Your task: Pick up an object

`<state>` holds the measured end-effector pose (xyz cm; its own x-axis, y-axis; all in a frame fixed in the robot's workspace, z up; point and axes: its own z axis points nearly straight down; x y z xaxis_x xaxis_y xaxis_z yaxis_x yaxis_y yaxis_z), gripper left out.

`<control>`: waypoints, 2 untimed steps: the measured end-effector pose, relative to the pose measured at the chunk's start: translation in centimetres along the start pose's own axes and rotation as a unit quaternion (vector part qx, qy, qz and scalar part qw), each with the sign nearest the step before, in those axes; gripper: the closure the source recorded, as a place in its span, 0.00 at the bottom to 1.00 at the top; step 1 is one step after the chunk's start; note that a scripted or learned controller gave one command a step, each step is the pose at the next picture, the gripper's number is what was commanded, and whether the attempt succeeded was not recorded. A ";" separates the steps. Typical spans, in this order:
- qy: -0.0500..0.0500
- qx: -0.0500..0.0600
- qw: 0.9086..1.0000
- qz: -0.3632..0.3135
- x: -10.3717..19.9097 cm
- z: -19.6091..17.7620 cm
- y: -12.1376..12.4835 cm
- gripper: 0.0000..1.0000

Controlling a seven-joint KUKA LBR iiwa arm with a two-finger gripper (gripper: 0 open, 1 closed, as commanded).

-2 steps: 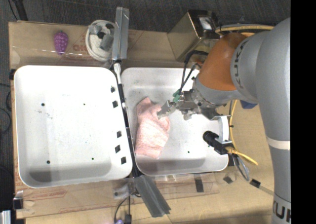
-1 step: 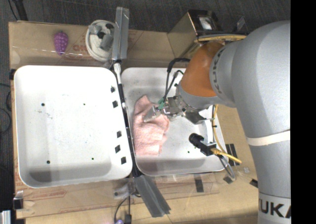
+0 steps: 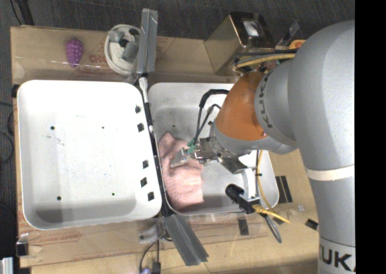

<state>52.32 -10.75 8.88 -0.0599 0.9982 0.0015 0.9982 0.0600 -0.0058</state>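
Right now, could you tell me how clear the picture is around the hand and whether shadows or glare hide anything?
In the camera view, the metal hand looks soft and small over the crumpled pink cloth; the grey arm with its orange band shades the right shallow white bin; the left shallow white bin is evenly bright, with mild glare only.

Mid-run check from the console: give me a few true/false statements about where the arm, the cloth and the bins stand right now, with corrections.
1. The pink cloth lies in the right bin. True.
2. The gripper is over the left bin. False: it is over the right bin, at the cloth.
3. A purple object sits on the bench beyond the left bin. True.
4. The pink cloth lies against the right bin's far wall. False: it lies along the bin's left side, toward the near wall.
5. The arm carries an orange band above the wrist. True.
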 end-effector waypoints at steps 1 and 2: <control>0.000 0.000 1.000 0.001 -4.0 -6.9 0.2 0.00; 0.000 -0.001 0.998 -0.059 -0.9 0.0 0.2 0.00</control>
<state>52.62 -11.60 8.88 -0.1777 0.9841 0.0022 0.9841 0.1777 -0.0045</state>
